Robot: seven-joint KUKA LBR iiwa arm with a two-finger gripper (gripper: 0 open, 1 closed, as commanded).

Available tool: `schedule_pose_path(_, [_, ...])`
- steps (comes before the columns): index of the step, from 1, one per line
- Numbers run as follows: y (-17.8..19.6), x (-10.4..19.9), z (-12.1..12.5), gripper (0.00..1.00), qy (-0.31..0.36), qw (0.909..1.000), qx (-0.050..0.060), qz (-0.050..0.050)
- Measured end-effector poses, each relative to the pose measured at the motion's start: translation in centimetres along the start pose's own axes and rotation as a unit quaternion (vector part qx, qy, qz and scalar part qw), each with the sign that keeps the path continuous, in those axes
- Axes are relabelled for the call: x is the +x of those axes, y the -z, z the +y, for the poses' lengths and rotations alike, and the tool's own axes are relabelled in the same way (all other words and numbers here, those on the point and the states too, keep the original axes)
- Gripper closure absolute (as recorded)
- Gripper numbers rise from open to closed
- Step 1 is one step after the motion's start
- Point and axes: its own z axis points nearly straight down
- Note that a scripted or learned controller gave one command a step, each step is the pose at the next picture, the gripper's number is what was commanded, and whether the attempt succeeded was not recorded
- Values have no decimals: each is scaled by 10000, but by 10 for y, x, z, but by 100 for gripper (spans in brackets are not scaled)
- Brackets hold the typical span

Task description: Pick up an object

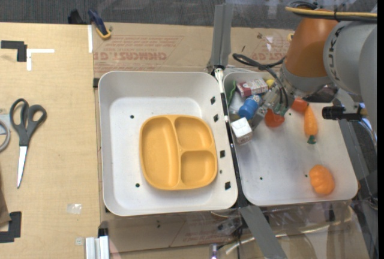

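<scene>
The right bin (282, 162) holds several small objects. Along its far left side lie a pink and white box (252, 88), a blue object (248, 109) and a white cube (242, 129). A red round object (274, 119) sits beside them, with an orange carrot (310, 123) to its right and a small orange pumpkin (321, 180) near the front right. My gripper (271, 105) is down in the bin's far left part, between the blue object and the red one, right above the red one. The grey arm with its orange band reaches in from the upper right.
The left bin (114, 150) holds a yellow divided plate (178, 151). Scissors (24, 132) lie on the wooden bench at far left. A raised divider separates the two bins. Bare bin floor shows in the middle and front of the right bin.
</scene>
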Motion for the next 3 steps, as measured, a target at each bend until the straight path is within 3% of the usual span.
schedule_pose_path(1, [1, 39, -19, 0, -2134, 9770, -24, -13])
schedule_pose_path(2, [6, -7, -36, 0, -3840, 9233, 24, 24])
schedule_pose_path(3, [6, -34, -90, 0, -4587, 8885, -115, 66])
